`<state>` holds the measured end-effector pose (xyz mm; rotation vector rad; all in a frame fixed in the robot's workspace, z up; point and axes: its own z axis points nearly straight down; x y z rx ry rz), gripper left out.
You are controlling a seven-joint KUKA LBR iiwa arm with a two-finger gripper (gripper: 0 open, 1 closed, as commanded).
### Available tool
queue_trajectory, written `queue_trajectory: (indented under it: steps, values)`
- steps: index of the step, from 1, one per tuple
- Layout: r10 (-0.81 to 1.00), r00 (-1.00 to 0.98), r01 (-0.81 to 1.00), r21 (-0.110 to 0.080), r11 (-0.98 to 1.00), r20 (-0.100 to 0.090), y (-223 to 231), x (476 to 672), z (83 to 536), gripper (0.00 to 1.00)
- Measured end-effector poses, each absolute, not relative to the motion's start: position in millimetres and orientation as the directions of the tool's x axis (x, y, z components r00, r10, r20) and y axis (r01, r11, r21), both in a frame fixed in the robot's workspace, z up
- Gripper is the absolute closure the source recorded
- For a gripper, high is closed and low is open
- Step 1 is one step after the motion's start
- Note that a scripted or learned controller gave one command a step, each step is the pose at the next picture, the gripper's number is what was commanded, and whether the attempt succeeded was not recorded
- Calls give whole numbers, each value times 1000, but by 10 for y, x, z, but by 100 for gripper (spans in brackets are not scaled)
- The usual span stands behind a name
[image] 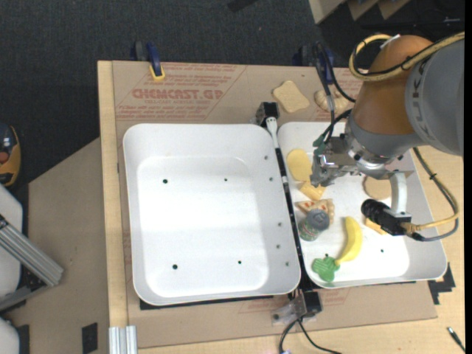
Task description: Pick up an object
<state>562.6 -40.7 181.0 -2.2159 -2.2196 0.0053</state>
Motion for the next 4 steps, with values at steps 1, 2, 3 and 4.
queue_trajectory:
  steps: [1, 2, 3, 4]
  values:
    - [1000, -1, 1000, -2, 1, 0, -416, 5626, 1846, 0]
    - [1000, -9, 1000, 5, 9, 2, 437, 6170, 1850, 0]
    - [1000, 6, 1000, -4, -6, -2, -201, 5875, 1848, 0]
    - [1000, 0, 1000, 0, 0, -1, -161, 5894, 1954, 100]
